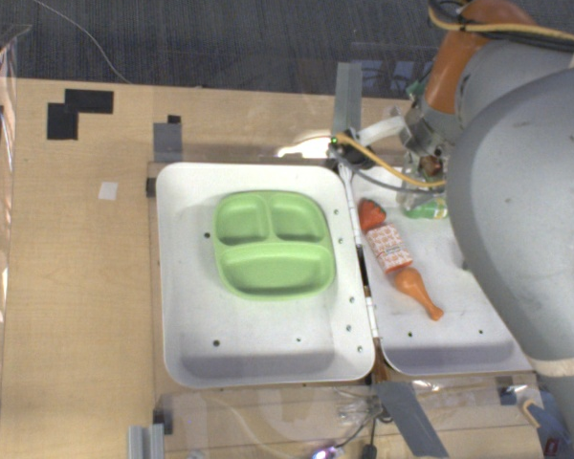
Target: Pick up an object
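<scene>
Glossy green divided plate, tapered orange bottle, a tool whose grip I cannot tell.

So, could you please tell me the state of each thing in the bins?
Green plate: right way up, lying flat in the left bin.
Orange bottle: lying on its side in the right bin.
Green object: partly hidden, state unclear.
Gripper: above the right bin's far end.

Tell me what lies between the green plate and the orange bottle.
Camera view: just the two bins' adjoining rims, between green plate and orange bottle; no object.
</scene>
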Controlling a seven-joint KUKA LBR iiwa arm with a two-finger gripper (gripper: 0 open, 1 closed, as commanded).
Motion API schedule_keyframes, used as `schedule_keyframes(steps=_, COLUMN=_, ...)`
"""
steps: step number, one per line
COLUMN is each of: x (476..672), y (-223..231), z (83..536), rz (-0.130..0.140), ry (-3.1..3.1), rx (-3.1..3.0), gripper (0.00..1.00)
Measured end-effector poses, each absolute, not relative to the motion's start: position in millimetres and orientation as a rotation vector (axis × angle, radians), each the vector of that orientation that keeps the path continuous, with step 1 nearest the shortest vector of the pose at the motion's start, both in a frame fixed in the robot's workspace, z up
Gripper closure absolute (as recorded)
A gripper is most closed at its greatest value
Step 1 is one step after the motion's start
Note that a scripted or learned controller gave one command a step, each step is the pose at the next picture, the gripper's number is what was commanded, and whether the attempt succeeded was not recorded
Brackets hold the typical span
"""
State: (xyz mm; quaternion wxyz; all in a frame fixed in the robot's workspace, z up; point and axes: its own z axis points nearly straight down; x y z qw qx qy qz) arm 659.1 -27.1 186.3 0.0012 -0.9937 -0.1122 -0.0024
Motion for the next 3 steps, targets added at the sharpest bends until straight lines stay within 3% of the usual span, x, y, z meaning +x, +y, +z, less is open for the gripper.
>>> schedule_keyframes(steps=1, x=661.9, y=-42, z=186, rz=-0.006, ry=-0.318, rx=-3.122, gripper=1.00)
schedule_keyframes(steps=2, x=664.1, y=16, z=202, rz=-0.005, ry=-0.322, rx=-3.121, gripper=1.00)
schedule_keyframes(steps=3, x=659.6, y=26, z=258, rz=-0.006, ry=-0.319, rx=-3.122, gripper=1.00)
